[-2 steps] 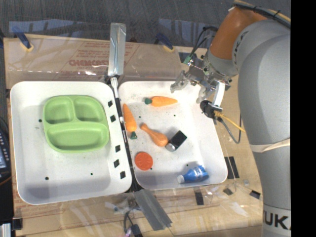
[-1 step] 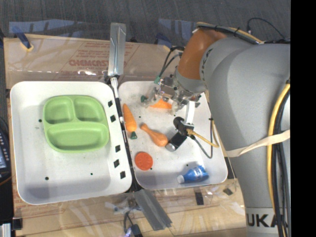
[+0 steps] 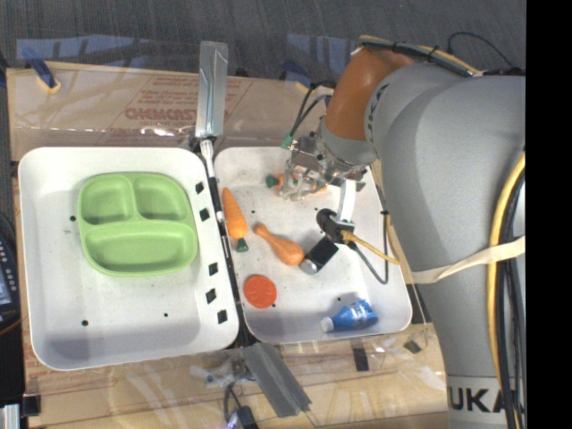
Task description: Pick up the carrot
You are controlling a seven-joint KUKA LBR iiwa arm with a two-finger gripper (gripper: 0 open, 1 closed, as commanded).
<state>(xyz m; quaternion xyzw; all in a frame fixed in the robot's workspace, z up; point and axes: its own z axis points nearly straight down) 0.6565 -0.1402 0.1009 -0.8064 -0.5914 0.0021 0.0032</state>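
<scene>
Blue and white, a small squeezed-looking tube (image 3: 350,315) lies nearest me in the right-hand shallow white bin (image 3: 393,315), close to its front wall. Left of it rests a flat orange-red disc (image 3: 260,290). Farther back, a pale orange, club-shaped toy (image 3: 279,245) lies slantwise in the middle of that bin. Just beside it, the orange plastic carrot (image 3: 234,215) lies along the bin's left wall, green stub toward me, untouched. Across the wall, a light green divided plate (image 3: 137,222) sits in the left-hand white bin (image 3: 54,329). Farthest back, the gripper (image 3: 300,182) hangs over the right bin's far end, well apart from the carrot; whether it is clenched or released I cannot tell.
</scene>
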